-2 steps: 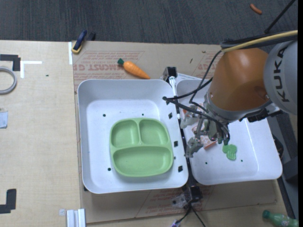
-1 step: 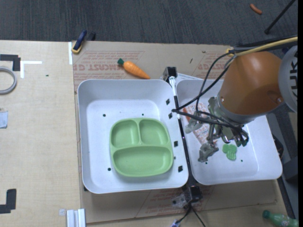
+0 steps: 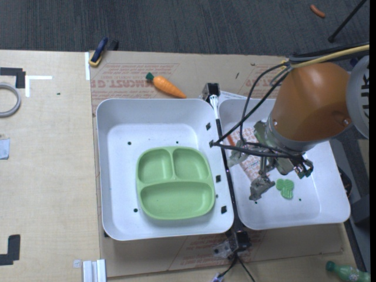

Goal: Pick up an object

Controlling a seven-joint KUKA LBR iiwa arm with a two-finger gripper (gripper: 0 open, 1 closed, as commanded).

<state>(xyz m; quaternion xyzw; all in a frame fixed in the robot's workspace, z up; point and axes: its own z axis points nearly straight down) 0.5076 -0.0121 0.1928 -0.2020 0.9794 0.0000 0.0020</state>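
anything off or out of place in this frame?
Yes. A toy carrot lies on the cardboard behind the left bin, outside both bins. A small orange piece sits on the dark floor at top right. The green divided plate sits slightly askew in its bin.

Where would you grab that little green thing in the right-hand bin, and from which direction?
Take the small green object across its narrow width, coming straight down from above. It lies flat on the floor of the right bin, with bare floor around it, so probably nothing offers a grip from the side. The hand hangs just left of it.
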